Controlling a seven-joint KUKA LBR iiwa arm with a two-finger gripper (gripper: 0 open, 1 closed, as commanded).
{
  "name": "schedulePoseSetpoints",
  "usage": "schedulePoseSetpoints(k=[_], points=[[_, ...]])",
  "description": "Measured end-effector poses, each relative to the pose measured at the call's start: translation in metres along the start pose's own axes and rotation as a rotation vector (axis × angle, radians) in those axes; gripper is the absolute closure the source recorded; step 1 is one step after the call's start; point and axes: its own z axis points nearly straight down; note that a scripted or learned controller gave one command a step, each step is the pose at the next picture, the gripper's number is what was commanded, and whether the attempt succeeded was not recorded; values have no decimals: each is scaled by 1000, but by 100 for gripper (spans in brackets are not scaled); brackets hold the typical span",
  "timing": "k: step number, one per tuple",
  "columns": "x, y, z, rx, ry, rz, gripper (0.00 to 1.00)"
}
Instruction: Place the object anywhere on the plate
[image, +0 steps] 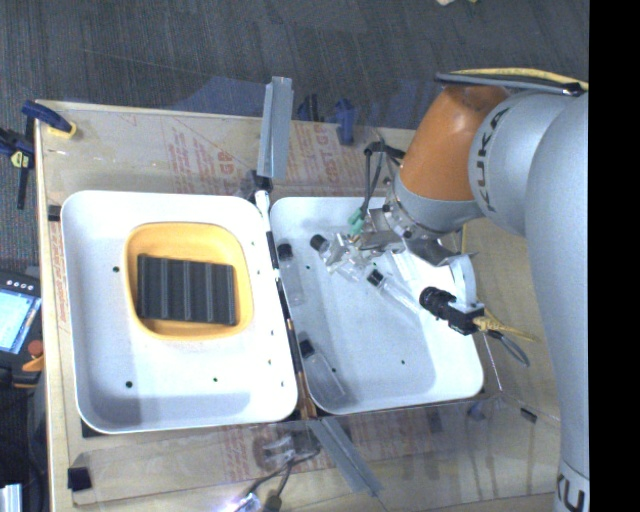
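Note:
A yellow plate (190, 236) with a dark ridged centre lies in the left bin (95, 370). My gripper (348, 250) hangs low over the upper middle of the right bin (400, 375), well to the right of the plate. A small black object (319, 242) lies on the bin floor just left of the gripper tip; whether it touches the gripper is unclear. Another small dark piece (375, 278) lies just below and right of the gripper. Nothing can be seen held in the gripper.
Two small dark bits (284, 252) (305, 349) sit by the right bin's left wall, next to the divider between the bins. The grey arm (520, 130) covers the right bin's upper right corner. A metal bar (274, 125) stands behind the bins.

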Motion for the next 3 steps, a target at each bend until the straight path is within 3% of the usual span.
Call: schedulePoseSetpoints(k=[1,2,3], points=[[61,40,-20,-4,-3,-253,100],[103,65,-9,-6,-4,-389,100],[103,65,-9,-6,-4,-389,0]])
